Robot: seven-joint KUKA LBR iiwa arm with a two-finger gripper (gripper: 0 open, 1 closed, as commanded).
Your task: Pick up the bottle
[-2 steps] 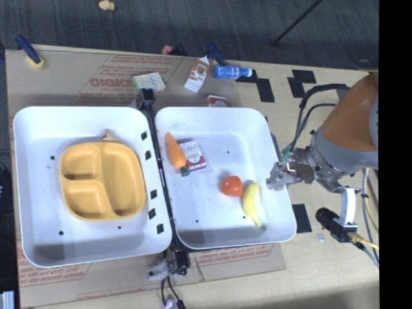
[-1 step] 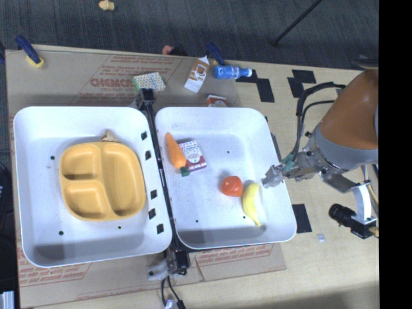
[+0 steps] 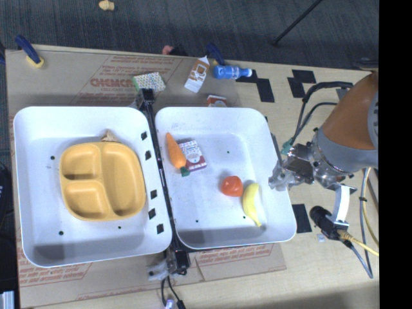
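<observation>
The bottle (image 3: 226,72) is small and blue with a pale cap end, and lies on its side on the bench behind the right bin (image 3: 212,114), outside both bins. My gripper (image 3: 282,175) hangs at the right bin's right rim, low on the right of the view and far from the bottle. Above it rises the grey wrist with the orange band (image 3: 351,118). Nothing shows in the gripper.
The right bin holds a carrot (image 3: 175,150), a small red and white packet (image 3: 192,155), a tomato (image 3: 232,185) and a banana (image 3: 251,203). A yellow divided plate (image 3: 102,179) lies in the left bin. A small carton (image 3: 196,74) and a green packet (image 3: 149,81) sit near the bottle.
</observation>
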